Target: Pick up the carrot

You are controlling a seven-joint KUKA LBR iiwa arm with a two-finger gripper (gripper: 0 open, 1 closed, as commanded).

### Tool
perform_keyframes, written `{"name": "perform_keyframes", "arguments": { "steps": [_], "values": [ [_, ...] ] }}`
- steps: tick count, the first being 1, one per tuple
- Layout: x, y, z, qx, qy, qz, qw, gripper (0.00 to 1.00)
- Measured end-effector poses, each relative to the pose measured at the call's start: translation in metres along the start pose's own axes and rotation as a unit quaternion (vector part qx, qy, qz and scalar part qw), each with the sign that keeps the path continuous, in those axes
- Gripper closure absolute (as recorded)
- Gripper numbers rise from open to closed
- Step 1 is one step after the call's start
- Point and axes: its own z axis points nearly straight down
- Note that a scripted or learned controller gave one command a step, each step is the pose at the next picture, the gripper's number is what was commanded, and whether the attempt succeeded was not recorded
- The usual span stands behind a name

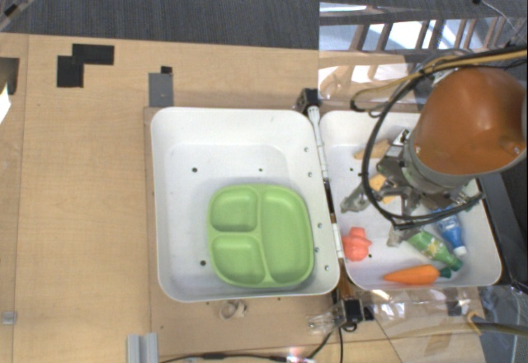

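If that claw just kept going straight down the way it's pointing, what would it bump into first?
Probably the bare floor of the right bin. The gripper hangs above a spot beside the pink toy, with the carrot nearer the bin's front edge. Depth is hard to judge from this slant.

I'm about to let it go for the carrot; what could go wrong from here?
1. The carrot lies close to the right bin's near wall, leaving the fingers little room on that side.
2. A green bottle lies right beside it, so a grasp may catch or push that instead.
3. The gripper hangs above the bin's middle, so it must travel toward the near wall, past the bottle.
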Motion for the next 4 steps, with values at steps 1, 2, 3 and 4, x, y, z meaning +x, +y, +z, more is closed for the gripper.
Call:
{"name": "perform_keyframes", "arguments": {
  "steps": [1,2,3,4],
  "values": [
    [0.014,-0.049,0.063,-0.004,0.003,0.005,1.0,0.0],
    [0.013,-0.107,0.1,0.001,0.0,0.115,0.9934,0.0],
    [0.01,-0.11,0.086,0.005,-0.004,0.115,0.9934,1.0],
    [0.01,-0.11,0.087,0.004,-0.004,0.115,0.9934,0.0]
  ]
}}
